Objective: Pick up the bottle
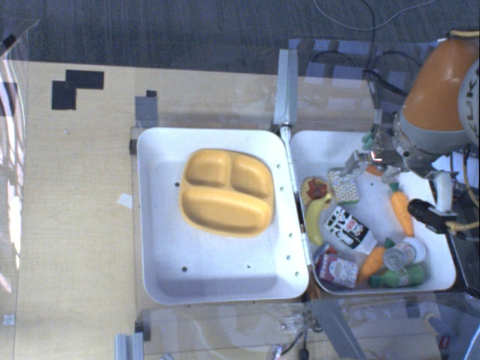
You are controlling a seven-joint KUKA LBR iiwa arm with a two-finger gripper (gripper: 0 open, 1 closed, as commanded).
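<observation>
The bottle (399,278) is green and lies on its side in the front right corner of the right bin (448,276). A round grey can (403,255) rests just behind it. My gripper (369,160) hangs over the back of the right bin, below the orange wrist band (442,81). It is well behind the bottle and apart from it, just above a small patterned packet (345,188). Nothing shows in its grasp.
The right bin also holds a banana (313,222), a black-and-white carton (348,228), two carrots (402,213), a red fruit (316,189) and a red packet (339,270). A yellow divided plate (227,191) sits in the left bin (165,276).
</observation>
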